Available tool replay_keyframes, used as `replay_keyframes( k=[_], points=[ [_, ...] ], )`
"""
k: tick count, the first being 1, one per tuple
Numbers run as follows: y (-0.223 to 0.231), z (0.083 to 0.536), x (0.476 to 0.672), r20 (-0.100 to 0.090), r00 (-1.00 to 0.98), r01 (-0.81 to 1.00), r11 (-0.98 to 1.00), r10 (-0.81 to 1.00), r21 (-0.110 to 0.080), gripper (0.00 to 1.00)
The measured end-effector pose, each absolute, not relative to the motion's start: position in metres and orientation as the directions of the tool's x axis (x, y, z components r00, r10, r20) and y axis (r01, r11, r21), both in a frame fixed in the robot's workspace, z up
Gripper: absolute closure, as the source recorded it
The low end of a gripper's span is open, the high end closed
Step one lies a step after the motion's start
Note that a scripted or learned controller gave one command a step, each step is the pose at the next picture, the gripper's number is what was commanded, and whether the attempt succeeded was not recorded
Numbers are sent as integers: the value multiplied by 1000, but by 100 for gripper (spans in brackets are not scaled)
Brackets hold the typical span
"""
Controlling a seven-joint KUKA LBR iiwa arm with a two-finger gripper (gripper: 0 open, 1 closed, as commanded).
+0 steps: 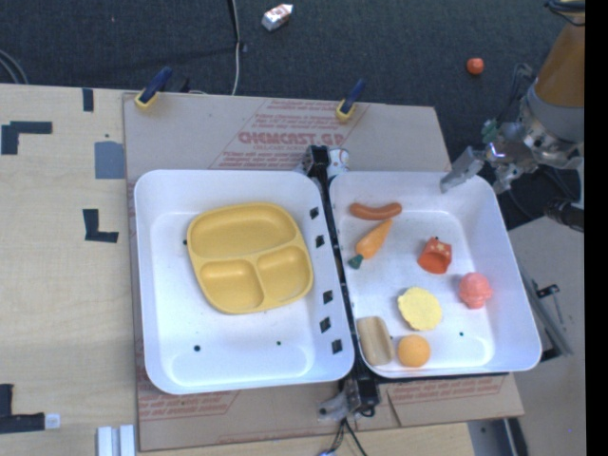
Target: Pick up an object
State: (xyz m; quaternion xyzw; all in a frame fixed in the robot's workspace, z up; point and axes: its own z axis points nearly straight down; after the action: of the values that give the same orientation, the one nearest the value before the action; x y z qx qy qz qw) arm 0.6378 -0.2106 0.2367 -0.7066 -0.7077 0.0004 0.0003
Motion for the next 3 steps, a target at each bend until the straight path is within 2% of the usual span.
replay_keyframes(
  k=[1, 2, 3],
  points=[
    [-117, 127, 658, 5, -9, 1000, 9, 1000, -9, 0],
    [-99, 81, 644, 0, -3, 1000, 3, 1000, -5, 0],
    [-96, 82, 665, 2, 1, 1000, -1, 1000, -18, 0]
  ],
)
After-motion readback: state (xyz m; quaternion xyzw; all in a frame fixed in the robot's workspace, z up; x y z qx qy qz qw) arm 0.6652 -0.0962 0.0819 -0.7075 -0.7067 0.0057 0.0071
